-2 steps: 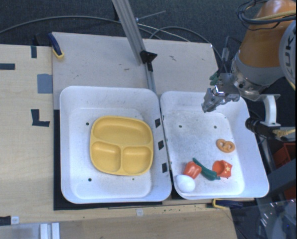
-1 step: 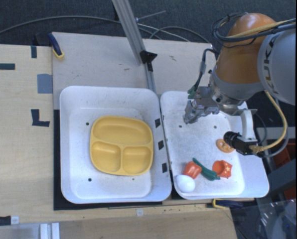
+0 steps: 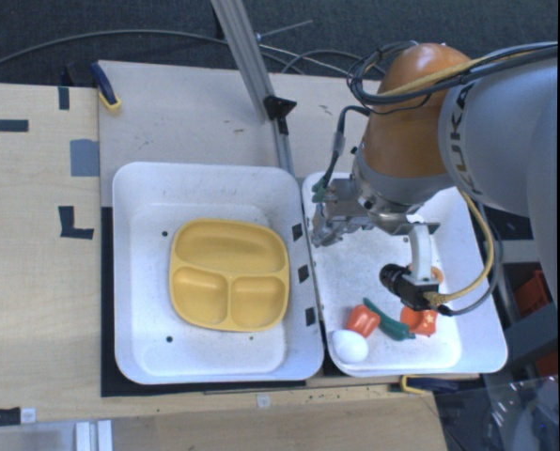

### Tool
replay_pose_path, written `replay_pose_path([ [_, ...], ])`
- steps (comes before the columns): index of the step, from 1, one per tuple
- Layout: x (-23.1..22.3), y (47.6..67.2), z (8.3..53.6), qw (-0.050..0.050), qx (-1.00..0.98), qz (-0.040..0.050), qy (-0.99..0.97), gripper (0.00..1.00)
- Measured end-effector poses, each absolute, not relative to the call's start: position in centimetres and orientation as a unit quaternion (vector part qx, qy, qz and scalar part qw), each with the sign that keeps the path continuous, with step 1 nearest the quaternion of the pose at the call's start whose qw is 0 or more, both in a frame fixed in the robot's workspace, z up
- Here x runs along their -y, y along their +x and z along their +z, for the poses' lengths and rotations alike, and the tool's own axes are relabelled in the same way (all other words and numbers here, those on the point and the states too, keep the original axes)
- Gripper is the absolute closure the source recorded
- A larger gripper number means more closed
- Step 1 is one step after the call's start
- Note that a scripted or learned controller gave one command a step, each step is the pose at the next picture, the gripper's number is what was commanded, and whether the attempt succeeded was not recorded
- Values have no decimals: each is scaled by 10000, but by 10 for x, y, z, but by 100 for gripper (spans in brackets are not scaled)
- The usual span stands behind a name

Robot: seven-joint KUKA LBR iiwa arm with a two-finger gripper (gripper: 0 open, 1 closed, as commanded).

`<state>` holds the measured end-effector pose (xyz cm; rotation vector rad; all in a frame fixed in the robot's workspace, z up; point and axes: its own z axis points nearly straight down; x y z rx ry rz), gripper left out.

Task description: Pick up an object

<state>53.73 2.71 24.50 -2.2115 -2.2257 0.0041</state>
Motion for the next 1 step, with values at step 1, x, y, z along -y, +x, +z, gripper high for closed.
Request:
replay_pose_path([
  [1,-74,513,227,23,7091,17,-7051,100],
])
